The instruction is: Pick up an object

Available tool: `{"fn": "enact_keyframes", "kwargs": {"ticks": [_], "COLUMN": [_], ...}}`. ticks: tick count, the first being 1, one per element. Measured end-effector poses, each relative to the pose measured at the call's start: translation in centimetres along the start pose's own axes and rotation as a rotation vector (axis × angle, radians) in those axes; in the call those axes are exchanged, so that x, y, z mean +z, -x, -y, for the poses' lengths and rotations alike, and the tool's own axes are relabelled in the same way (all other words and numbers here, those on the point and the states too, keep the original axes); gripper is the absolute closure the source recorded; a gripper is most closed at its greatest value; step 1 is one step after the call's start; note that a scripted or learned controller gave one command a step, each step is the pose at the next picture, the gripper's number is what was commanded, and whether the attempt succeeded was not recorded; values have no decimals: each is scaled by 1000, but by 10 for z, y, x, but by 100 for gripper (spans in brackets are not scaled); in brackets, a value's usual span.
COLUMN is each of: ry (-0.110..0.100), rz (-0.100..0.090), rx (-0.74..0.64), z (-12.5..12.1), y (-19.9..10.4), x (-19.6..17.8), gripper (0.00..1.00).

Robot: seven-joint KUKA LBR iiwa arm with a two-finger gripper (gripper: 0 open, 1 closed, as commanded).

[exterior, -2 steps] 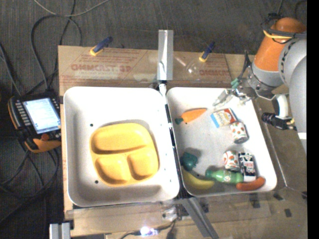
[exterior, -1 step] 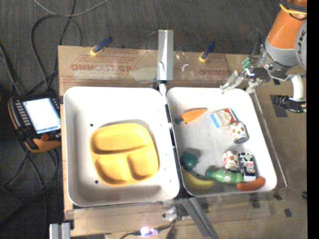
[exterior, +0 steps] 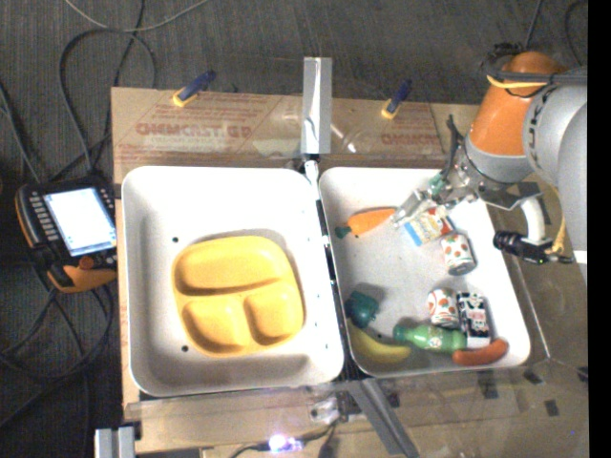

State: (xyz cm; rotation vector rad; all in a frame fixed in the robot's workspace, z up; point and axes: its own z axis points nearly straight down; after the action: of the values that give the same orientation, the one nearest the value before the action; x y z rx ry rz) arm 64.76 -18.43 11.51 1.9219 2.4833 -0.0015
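My arm (exterior: 535, 122) reaches in from the right, its orange band above the far right corner of the right bin (exterior: 520, 294). My gripper (exterior: 431, 198) hangs over the upper part of that bin, pointing left. A small blue-and-white packet (exterior: 427, 225) lies directly under the tip; whether the gripper has hold of it or of anything else, I cannot tell, and how far it is open I cannot tell either.

Contents of the right bin:
- A carrot (exterior: 370, 221), just left of the gripper tip, near the bin's upper left.
- A white can with red dots (exterior: 458, 252), just below and right of the packet.
- A second dotted can (exterior: 441, 305) and a dark can (exterior: 474, 315), side by side, lower right.
- A green bottle (exterior: 428, 338), a banana (exterior: 377, 347) and a red sausage (exterior: 480, 353) along the near wall.
- A teal object (exterior: 364, 305), just above the banana.

The left bin (exterior: 143, 256) holds a yellow divided tray (exterior: 239, 292), lying flat in its middle.
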Motion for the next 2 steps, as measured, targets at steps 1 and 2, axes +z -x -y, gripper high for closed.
{"fn": "enact_keyframes", "kwargs": {"ticks": [1, 2], "ry": [7, 9], "rz": [7, 4], "rx": [-103, -72], "z": [-11, -31], "y": [-6, -55], "x": [26, 25], "gripper": [0, 0]}}
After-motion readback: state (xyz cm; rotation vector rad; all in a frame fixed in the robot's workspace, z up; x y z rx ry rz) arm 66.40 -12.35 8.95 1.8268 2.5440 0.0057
